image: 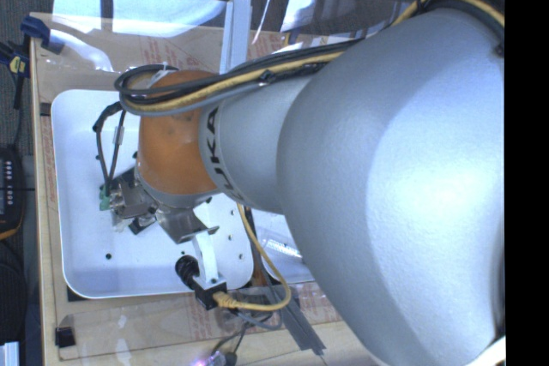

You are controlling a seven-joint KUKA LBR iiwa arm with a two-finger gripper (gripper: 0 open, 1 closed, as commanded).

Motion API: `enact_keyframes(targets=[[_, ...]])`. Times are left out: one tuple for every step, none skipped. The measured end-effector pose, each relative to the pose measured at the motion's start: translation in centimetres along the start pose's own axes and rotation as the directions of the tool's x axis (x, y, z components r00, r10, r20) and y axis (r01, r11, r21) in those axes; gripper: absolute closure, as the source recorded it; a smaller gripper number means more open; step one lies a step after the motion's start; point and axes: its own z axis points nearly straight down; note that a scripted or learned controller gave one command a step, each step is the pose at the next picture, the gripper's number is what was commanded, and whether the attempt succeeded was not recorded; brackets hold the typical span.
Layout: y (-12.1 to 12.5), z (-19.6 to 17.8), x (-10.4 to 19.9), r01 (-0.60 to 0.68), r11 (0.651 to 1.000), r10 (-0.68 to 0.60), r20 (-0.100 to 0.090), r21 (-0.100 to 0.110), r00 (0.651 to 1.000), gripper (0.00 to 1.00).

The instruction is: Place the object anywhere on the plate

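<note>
Gripper (129,214) position, camera view: over the left white bin (73,184), near that bin's middle, below the orange wrist band (171,133). The metal tool body hides the tips, so whether it is clenched, released or grasping anything cannot be determined.

Task object and plate: neither can be identified. The arm (377,176) covers the bin's right portion and whatever lies beyond it, so direction from end effector to object, and the object's long axis, cannot be stated. One small dark speck (109,256) lies on the bin floor just below the gripper; too small to classify.

Materials: bin is smooth, glossy white with rounded corners and a shallow wall. Arm shell is matte grey, cylindrical. Black and yellow cables (257,73) run along it.
</note>
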Motion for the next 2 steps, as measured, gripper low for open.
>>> enact_keyframes(targets=[[-0.9,-11.8,-1.2,-0.347,0.938,0.347,-0.003,-0.007,0.938,1.0],[5.7,-7.4,2.4,-0.335,0.942,0.335,0.001,-0.002,0.942,1.0]])
